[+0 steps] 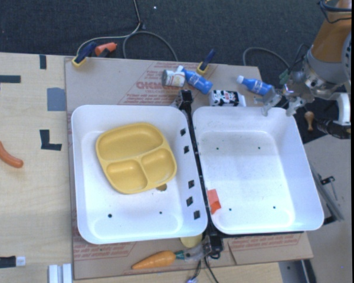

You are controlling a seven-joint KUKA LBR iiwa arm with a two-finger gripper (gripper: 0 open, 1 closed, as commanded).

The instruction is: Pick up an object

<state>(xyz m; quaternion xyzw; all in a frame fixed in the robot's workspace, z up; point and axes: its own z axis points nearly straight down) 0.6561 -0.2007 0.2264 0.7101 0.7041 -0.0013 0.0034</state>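
partly hidden end effector (278, 104), right bin (301, 152) corner

I see two white bins: the left bin (85, 158) carries a mustard-yellow divided plate (135, 157), the right bin (295, 158) an orange-red tag (213, 201) on its rim. Behind them sit a blue bottle (255, 86) with a white cap and a black-and-white patterned carton (227, 98). An orange carrot (155, 259) lies on tan cardboard (106, 90).

Brown cardboard-topped bench (106, 87) carries two shallow white plastic bins (82, 158) (295, 158), both below-left of gripper (278, 106). Blue plastic bottle (255, 86) lies just left of it; orange toy carrot (154, 259) far below-left.
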